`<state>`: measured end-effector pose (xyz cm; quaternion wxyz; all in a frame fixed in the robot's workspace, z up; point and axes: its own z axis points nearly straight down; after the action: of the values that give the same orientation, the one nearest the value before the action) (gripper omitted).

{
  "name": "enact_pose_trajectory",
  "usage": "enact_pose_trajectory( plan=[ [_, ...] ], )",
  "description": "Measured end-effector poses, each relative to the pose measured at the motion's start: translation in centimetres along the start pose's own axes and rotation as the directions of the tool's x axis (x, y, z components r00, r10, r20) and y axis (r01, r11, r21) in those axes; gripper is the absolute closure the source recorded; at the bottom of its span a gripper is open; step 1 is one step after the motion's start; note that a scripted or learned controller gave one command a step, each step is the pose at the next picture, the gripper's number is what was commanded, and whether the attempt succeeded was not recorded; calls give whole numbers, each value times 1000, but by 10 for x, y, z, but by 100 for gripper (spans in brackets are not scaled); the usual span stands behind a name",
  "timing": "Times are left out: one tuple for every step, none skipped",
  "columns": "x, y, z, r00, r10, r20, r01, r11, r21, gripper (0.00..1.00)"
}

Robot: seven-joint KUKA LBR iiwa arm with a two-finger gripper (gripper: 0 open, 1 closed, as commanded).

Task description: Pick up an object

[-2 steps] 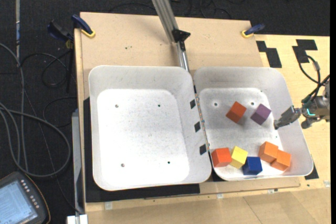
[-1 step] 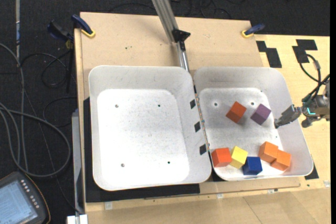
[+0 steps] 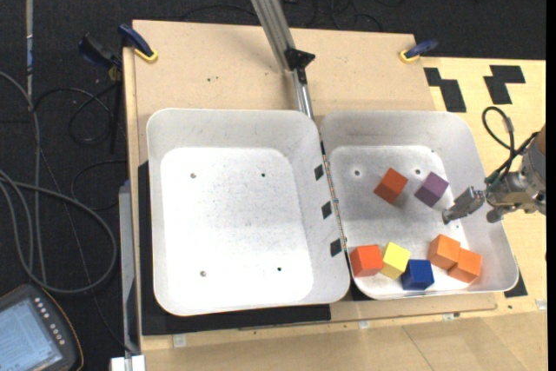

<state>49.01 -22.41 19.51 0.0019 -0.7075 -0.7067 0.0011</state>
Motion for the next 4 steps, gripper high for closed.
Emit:
enact_pose_trajectory(
  plan=[
    [9, 3, 60, 1000, -1, -1, 1, 1000, 1, 0],
    [9, 3, 101, 1000, 0, 2, 0, 1000, -4, 0],
    [9, 4, 89, 1000, -1, 2, 1, 1000, -8, 100],
    [13, 10, 27, 1000, -5, 4, 5, 1000, -12, 100]
  ],
)
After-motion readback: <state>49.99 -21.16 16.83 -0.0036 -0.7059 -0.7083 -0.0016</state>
